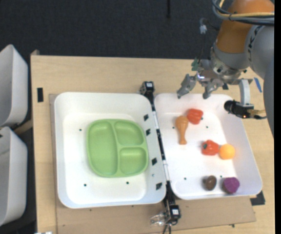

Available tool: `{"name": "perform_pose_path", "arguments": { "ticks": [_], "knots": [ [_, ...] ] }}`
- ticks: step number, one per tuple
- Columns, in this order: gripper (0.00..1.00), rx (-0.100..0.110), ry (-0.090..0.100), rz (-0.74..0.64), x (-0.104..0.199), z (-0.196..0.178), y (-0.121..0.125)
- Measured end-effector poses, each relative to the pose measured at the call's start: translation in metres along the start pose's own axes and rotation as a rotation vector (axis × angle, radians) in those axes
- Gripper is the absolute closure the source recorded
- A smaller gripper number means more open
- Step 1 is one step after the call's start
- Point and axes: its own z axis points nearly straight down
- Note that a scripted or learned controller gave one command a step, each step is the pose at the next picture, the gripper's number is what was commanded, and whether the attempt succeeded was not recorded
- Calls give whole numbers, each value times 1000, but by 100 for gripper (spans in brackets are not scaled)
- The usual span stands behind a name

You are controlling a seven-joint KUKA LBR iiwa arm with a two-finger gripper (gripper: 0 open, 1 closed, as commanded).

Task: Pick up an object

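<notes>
The gripper (198,87) hangs at the upper right of the frame, fingers spread apart with nothing between them, above the far rim of the right bin (243,135). Just below it lie an orange-red pepper (195,115) and a toy drumstick (182,128); lower sit a red tomato (210,147) touching an orange fruit (227,152), then a brown piece (209,182) and a purple piece (231,185). The left bin (72,130) holds a green divided plate (116,147). Both rest on a tan bench (91,74) against a dark backdrop.
</notes>
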Motion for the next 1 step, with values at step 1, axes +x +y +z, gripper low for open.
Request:
{"name": "perform_pose_path", "arguments": {
  "ticks": [1],
  "knots": [
    [0, -11, -1, -2, 0, -8, 2]
  ]
}}
